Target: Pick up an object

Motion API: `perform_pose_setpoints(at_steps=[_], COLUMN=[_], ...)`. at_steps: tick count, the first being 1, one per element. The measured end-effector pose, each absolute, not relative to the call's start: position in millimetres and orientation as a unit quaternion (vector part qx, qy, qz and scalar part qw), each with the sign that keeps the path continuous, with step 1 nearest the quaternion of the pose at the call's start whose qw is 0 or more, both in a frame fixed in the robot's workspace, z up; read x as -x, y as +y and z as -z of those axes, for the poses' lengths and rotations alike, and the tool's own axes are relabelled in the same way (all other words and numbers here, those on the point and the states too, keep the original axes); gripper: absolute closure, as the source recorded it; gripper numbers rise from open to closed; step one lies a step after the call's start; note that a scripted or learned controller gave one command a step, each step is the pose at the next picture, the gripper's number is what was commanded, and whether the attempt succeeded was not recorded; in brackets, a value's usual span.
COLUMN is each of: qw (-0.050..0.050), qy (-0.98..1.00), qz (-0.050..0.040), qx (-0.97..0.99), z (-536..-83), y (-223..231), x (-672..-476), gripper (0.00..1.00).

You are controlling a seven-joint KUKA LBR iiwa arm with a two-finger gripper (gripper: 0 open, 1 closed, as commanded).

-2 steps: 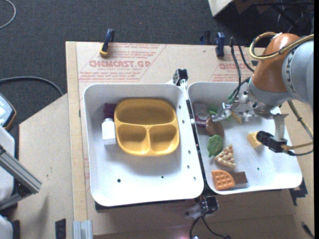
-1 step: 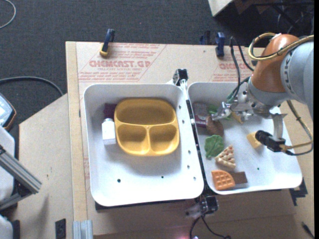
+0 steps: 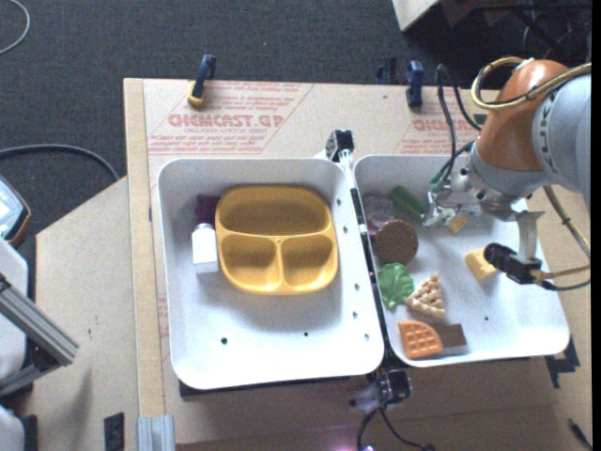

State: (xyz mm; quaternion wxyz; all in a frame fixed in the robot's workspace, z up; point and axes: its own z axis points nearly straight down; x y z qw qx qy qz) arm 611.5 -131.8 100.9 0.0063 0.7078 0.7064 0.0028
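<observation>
My hand [image 3: 449, 207] is down in the upper part of the right bin [image 3: 526, 341], reaching in from the right side of the tabletop [image 3: 272, 111], and from this high slanted view I cannot tell how far apart it stands or whether anything is in it; a small yellowish piece [image 3: 459, 224] shows right at its lower edge, but I cannot say it is gripped. The nearest candidate is the green pickle-like piece [image 3: 408, 199], just beside my hand to its left; it lies flat on the bin floor with its long axis running from upper left to lower right, so I judge a grip across its narrow width would suit it best. Below it sits the round brown patty [image 3: 396, 241], flat and with no real long axis, then the green lettuce leaf [image 3: 394, 284], the pizza wedge [image 3: 428, 296] with its tip pointing up and right, and the orange waffle [image 3: 420, 339] resting against a brown bar [image 3: 454, 337]. A yellow cheese chunk [image 3: 480, 265] lies under my wrist hardware. These lie loose, scattered for picking. The left bin [image 3: 188, 346] holds a yellow divided tray [image 3: 276, 239] and a small white bottle [image 3: 205, 248], well apart from my hand.
</observation>
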Motion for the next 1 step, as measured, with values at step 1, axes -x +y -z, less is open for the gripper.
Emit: perform_pose_setpoints(at_steps=[1], qw=[0.003], qy=[0.707], qz=[-0.0014], qx=[-0.708], z=[-149.4], y=[-136.3], x=[-604.7], gripper=[1.0])
